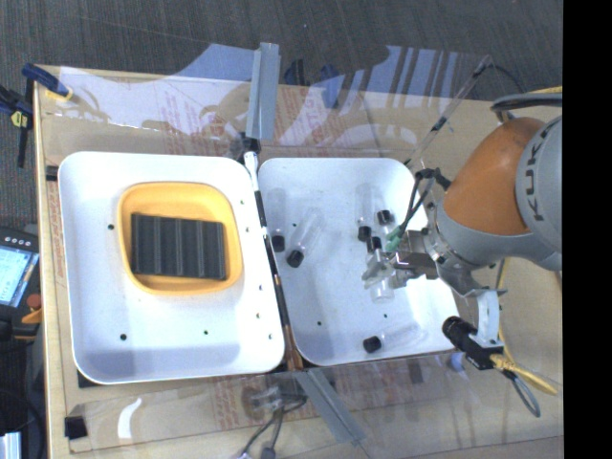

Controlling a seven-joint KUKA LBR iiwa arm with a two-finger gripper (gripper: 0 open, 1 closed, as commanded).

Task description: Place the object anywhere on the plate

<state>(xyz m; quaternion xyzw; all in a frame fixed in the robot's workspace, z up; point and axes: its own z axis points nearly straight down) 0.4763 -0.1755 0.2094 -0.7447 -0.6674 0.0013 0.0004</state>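
Bins sat side by side on the worktop [143, 419]. In the left bin [86, 333] lay a yellow plate [177, 204] with a dark ribbed centre. The right bin [325, 338] held clear, black-capped vials [296, 242]; one vial [387, 338] lay at six o'clock. Whether the tool [382, 273] was apart or together, I cannot tell.

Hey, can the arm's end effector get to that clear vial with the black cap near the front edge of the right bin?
Probably yes: the clear black-capped vial lies alone on open bin floor, close to the end effector.
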